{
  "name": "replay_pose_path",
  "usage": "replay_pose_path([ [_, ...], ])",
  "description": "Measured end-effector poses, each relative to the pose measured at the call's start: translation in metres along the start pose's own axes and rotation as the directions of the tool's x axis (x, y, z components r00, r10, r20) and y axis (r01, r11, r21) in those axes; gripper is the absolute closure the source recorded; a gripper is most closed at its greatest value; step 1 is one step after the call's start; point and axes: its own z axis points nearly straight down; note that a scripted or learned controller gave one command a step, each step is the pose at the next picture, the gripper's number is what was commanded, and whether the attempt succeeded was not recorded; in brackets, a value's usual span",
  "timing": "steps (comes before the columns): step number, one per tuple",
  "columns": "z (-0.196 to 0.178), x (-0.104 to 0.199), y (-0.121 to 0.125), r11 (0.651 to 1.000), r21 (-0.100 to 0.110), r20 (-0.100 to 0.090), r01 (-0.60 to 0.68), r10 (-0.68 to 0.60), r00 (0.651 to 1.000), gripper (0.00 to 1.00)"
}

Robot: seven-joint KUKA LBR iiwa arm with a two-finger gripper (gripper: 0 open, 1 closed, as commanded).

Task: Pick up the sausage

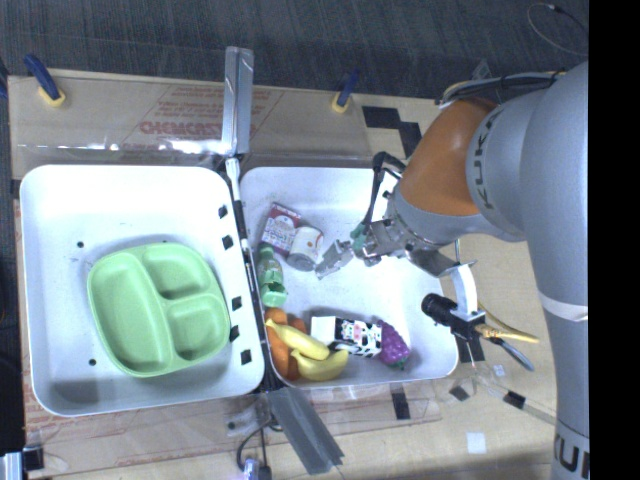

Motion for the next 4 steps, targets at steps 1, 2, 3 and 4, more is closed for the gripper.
replay_pose_path([
  [1, -0.096, -0.014, -0.033, 0.989, -0.001, 0.000, -0.149, 0.149, 0.989, 0.00],
  [2, -0.105, -0.013, -0.032, 0.990, 0.002, -0.001, -0.141, 0.141, 0.990, 1.00],
  [3, 0.043, -0.025, -0.073, 0.981, 0.001, -0.001, -0.192, 0.192, 0.981, 1.00],
  [4, 0.065, -0.009, -0.069, 0.990, -0.003, 0.001, 0.139, -0.139, 0.990, 1.00],
])
